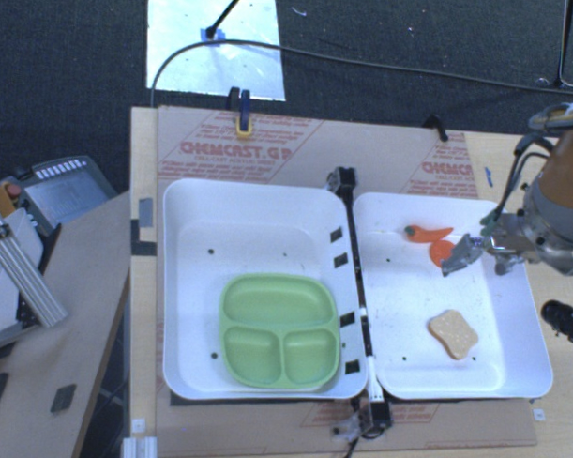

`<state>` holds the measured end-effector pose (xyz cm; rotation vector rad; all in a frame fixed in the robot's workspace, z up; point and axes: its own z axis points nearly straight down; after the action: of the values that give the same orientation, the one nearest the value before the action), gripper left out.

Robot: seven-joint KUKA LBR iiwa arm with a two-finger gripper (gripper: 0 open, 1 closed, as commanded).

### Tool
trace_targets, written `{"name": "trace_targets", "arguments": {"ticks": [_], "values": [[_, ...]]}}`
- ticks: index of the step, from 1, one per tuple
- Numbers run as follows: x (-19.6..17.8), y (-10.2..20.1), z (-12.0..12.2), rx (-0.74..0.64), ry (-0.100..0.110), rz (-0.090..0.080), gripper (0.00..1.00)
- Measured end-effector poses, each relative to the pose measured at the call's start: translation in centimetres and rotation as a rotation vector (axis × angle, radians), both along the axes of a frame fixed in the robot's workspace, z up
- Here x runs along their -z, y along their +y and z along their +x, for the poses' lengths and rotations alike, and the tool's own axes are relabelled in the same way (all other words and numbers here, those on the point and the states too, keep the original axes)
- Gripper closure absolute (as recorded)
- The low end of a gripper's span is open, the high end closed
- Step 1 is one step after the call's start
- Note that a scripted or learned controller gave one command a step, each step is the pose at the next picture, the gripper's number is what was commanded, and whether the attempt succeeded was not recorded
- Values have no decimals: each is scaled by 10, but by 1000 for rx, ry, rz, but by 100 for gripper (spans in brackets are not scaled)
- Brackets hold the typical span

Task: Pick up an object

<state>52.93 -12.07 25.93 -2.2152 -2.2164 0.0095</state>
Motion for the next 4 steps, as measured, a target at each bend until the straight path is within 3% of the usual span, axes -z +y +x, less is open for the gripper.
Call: {"name": "trace_targets", "arguments": {"ticks": [1,4], "values": [[-6,0,2,-2,-12,-1,0],[164,-6,15,0,-7,-1,0]]}}
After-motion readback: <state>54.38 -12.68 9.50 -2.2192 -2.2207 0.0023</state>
